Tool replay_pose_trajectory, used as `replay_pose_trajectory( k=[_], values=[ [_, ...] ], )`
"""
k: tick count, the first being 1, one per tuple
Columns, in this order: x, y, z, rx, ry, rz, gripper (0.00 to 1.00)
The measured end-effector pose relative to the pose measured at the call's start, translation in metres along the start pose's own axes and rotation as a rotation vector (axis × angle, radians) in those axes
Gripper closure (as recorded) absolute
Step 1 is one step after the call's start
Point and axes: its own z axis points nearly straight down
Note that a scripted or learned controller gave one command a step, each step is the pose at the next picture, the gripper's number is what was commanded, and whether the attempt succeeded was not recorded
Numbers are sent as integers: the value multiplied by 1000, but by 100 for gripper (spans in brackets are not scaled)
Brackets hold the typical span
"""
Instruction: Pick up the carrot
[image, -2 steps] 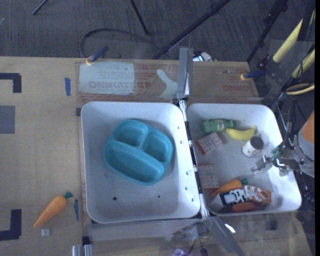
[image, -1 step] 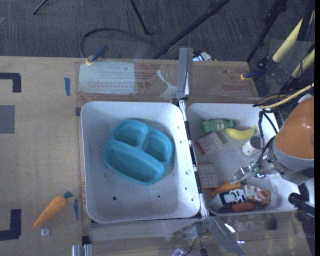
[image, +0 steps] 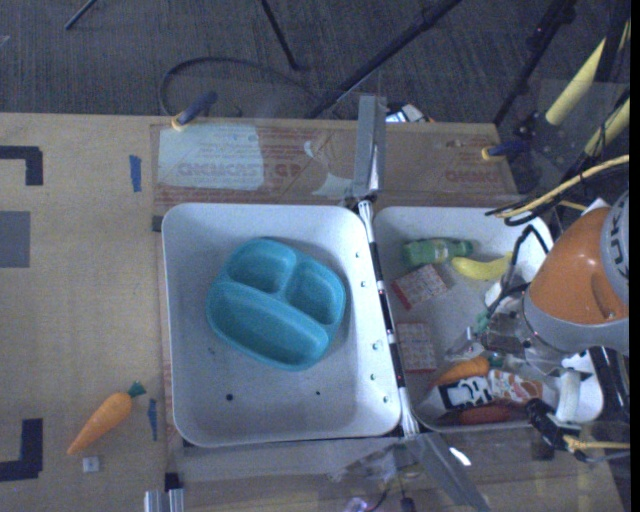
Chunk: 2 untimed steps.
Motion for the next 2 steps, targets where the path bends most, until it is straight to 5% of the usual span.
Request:
replay_pose_trajectory(
  k=[1,2],
  values=[
    [-2,1,-10,-3,-2,4,100],
    [63,-15,-97,8,-3,331,100]
  ],
)
